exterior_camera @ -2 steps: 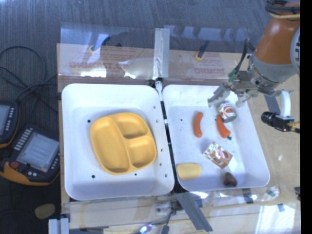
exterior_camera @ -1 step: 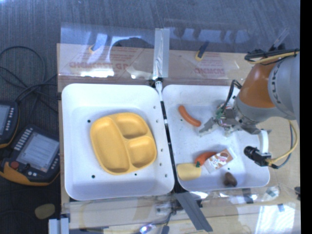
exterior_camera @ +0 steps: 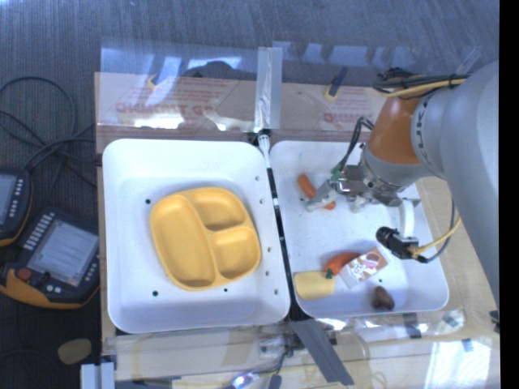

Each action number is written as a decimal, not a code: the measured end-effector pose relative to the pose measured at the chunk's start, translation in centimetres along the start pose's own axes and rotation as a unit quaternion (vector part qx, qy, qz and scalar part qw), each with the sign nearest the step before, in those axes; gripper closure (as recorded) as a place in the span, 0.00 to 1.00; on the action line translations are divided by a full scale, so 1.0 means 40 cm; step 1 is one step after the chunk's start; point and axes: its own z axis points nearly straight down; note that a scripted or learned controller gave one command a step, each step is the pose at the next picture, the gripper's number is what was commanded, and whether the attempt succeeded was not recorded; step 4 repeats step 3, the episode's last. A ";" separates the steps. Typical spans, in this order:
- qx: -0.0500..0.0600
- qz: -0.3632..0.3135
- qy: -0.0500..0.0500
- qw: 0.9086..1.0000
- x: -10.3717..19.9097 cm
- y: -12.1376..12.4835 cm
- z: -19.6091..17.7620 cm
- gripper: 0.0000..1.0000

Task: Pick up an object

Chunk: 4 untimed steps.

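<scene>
We're in a robot lab: grey arm (exterior_camera: 462, 128) over taped white bins (exterior_camera: 122, 298), teach pendant (exterior_camera: 53, 258) and cables (exterior_camera: 32, 128) on carpet.

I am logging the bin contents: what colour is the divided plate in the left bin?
Yellow; the divided plate shows plainly in the camera view.

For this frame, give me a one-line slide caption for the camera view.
The hand reaches low over an orange piece in the right bin; a yellow divided tray sits in the left bin.
</scene>
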 end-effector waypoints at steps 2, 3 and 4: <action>0.001 0.037 -0.002 0.999 0.083 0.115 -0.024 1.00; 0.006 -0.019 0.001 1.000 0.246 0.111 -0.235 1.00; 0.006 -0.019 0.001 1.000 0.246 0.111 -0.235 1.00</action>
